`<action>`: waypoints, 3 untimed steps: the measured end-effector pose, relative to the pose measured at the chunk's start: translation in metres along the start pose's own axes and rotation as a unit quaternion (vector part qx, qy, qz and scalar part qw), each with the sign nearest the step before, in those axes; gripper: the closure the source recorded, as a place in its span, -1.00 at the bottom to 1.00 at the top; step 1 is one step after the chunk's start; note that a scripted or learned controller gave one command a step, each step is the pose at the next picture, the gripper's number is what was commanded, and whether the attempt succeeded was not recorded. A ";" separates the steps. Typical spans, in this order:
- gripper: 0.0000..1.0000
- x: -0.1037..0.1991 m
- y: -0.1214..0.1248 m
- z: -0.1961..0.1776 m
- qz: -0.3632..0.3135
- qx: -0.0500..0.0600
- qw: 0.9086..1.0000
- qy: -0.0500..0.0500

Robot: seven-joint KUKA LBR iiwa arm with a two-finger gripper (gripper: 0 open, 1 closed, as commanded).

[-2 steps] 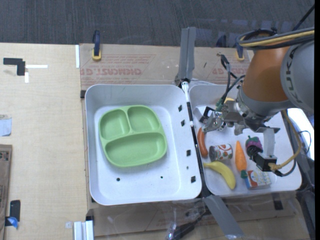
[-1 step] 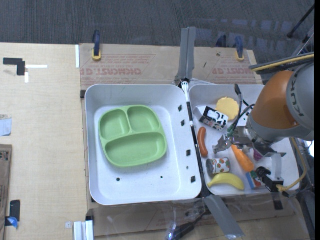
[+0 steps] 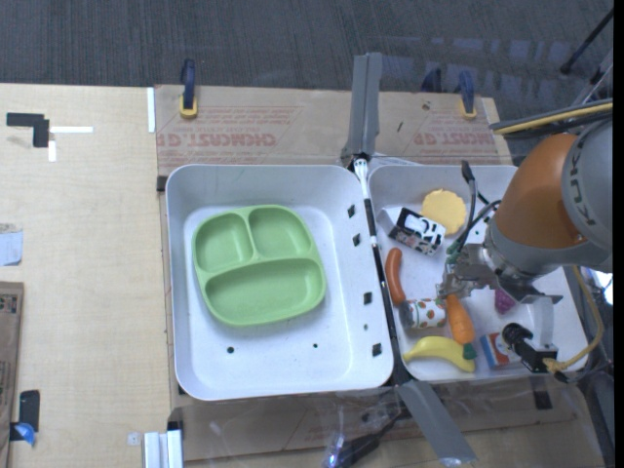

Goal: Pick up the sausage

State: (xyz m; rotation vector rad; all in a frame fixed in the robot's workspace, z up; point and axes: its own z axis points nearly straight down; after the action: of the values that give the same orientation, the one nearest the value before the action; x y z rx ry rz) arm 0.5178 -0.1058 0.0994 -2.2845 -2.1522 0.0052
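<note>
Sausage (image 3: 393, 275): lying by left wall of right bin (image 3: 382, 188).
Gripper (image 3: 455, 289): low over carrot (image 3: 459, 322); spread or pinched, cannot tell.
Banana (image 3: 440, 351): near front.

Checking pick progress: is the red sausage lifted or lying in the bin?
Lying. The slim red sausage rests on the right white bin's floor near its left wall, left of the gripper.

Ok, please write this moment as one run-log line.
gripper: in right white bin, above orange carrot | thin red-orange sausage: lying free near left wall | grasp: none seen
</note>
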 end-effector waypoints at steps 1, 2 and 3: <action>1.00 0.051 -0.041 -0.091 -0.219 -0.002 0.976 0.000; 1.00 0.001 0.015 -0.158 -0.185 -0.002 0.983 -0.001; -1.00 0.001 0.015 -0.158 -0.185 -0.002 0.983 -0.001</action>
State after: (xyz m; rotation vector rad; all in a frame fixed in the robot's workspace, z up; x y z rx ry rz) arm 0.5337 -0.1059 0.2570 -1.8477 -2.5411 0.0033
